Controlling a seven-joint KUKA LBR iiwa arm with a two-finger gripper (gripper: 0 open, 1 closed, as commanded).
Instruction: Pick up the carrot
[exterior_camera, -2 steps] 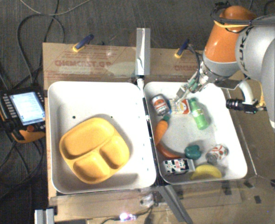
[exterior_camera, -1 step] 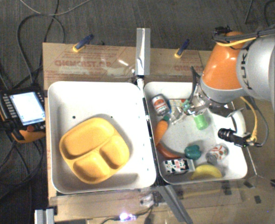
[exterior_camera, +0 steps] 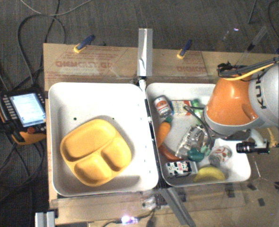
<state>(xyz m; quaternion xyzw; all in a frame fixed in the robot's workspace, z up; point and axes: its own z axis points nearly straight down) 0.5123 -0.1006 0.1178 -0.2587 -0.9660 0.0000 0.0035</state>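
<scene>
While my claw (exterior_camera: 192,141) is hanging low in the right bin (exterior_camera: 234,171), just right of the carrot (exterior_camera: 163,132), I am judging this the approach step: nothing orange is sitting in the claw, and I cannot tell how wide it is standing. The next move is calling for a shift left and a descent over the carrot's middle. The carrot is lying against the bin's left wall, orange, tapered, slightly curved, below the can (exterior_camera: 162,106) and above the carton (exterior_camera: 180,168).
</scene>
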